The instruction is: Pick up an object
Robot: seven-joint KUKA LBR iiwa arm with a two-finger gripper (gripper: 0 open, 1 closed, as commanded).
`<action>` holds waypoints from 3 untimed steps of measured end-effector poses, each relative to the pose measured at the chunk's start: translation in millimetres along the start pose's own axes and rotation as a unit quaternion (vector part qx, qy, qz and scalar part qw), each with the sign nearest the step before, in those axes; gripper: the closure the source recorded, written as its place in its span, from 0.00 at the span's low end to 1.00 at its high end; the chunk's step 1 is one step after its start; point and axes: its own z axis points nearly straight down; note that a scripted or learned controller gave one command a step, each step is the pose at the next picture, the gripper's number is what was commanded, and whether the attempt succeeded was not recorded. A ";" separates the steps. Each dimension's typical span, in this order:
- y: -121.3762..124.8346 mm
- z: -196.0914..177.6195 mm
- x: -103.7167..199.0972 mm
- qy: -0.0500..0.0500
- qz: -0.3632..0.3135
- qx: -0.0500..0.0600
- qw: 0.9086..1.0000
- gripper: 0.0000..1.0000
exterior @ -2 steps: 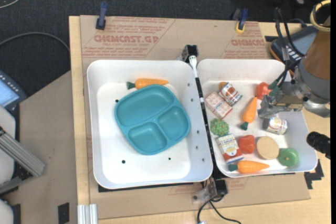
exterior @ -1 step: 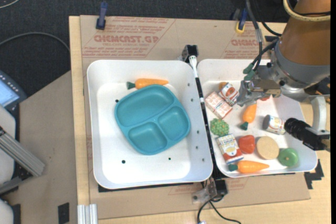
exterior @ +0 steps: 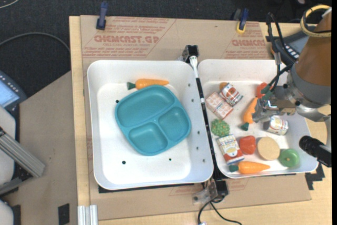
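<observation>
Brown cardboard [exterior: 158, 34] covers the bench, with two white bins side by side on it. Nearest the camera, along the front of the right bin [exterior: 239, 67], a carrot [exterior: 253, 167] lies on its side, a green apple [exterior: 288, 157] sits in the corner, and a round tan biscuit [exterior: 268, 148] is just behind them. Next to it are a red piece [exterior: 247, 144] and a small carton [exterior: 229, 146]. Moving back, there's a broccoli floret [exterior: 220, 127] and a small can [exterior: 277, 125].

And there's the gripper [exterior: 266, 105], low over the middle of the right bin, between the can and a small carrot [exterior: 249, 111]. Open or closed, I cannot tell, and nothing is visibly held.

Further back sit two little boxes [exterior: 218, 105]. In the left bin [exterior: 97, 113] a teal divided plate [exterior: 152, 119] lies flat, with another carrot [exterior: 151, 82] at its far edge.
</observation>
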 end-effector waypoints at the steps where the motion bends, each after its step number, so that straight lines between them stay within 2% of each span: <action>1: 2.0 -13.5 3.4 0.000 -0.003 -0.005 1.000 1.00; 2: 0.9 21.3 0.8 0.001 -0.002 -0.001 1.000 1.00; 3: 1.0 25.1 70.9 0.002 -0.007 -0.002 1.000 1.00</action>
